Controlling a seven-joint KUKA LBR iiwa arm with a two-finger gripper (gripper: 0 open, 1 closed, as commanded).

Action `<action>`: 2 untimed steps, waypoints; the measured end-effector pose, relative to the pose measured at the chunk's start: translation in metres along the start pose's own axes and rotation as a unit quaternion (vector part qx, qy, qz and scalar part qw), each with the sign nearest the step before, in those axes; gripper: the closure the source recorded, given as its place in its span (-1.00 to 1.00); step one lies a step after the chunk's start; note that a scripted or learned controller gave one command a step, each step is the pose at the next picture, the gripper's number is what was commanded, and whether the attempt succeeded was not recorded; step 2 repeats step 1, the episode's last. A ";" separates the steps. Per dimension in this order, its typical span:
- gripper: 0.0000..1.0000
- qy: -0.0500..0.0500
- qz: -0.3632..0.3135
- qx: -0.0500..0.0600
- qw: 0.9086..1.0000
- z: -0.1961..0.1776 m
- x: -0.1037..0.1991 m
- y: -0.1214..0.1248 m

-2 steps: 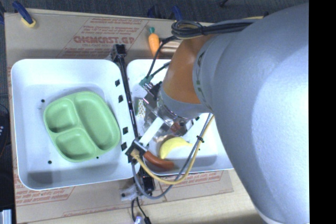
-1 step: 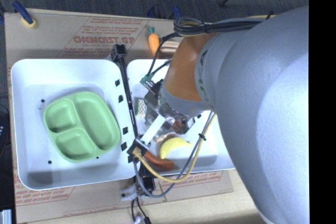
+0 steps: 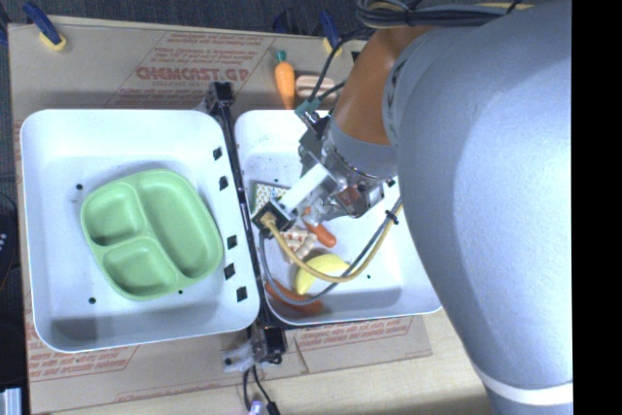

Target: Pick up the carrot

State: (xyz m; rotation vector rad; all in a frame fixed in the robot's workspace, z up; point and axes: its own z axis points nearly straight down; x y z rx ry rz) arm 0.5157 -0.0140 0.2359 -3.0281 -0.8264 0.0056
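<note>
**Presently Off Target: Wrong-Item Risk**

Whether the gripper (image 3: 326, 209) is open or closed cannot be told, because the wrist hides it. It sits low in the right bin (image 3: 262, 146), beside a small orange item (image 3: 324, 234) and a yellow item (image 3: 326, 272). The carrot (image 3: 284, 85) lies outside, on the cardboard (image 3: 175, 63) just beyond that bin's far rim. Probable fault: closing here takes the wrong orange item, or nothing.
</note>
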 end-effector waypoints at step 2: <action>1.00 0.000 -0.003 0.000 1.000 -0.064 -0.039 -0.012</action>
